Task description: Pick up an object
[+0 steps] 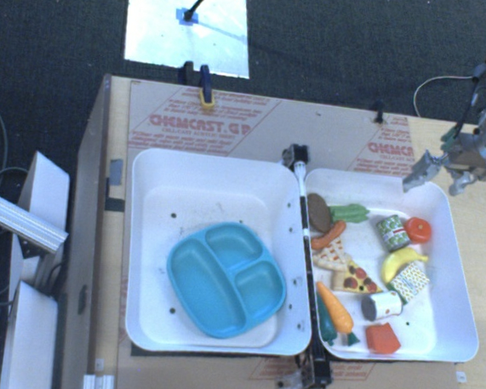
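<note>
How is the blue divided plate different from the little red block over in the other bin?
The blue divided plate lies in the left bin by itself and is broad, flat and rounded, with three compartments. The red block sits in the right bin near its front edge, crowded by other toys, and is small, solid and boxy. Both rest untouched while the gripper hangs above the right bin's far corner.
</note>
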Available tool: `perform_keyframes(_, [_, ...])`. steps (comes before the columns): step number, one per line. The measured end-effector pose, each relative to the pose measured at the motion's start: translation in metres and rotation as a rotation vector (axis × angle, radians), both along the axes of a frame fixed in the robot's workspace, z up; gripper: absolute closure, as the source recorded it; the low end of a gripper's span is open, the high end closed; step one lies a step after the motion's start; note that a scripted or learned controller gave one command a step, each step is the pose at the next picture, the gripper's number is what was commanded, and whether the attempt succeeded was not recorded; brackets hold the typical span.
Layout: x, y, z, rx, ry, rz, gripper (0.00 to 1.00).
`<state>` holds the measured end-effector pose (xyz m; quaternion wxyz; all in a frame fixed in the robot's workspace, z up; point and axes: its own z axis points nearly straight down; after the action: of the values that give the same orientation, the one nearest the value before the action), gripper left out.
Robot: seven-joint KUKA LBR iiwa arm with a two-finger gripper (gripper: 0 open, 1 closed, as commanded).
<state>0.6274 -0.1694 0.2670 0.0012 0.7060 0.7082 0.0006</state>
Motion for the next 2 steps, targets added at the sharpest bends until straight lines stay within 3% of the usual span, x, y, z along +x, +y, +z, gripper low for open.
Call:
perform_keyframes(1, [-0.026,-0.037,-0.111,0.000,0.004,-0.002,0.00])
perform_keyframes(2, [-0.043,-0.020,-0.183,0.001,0.002,-0.002,0.00])
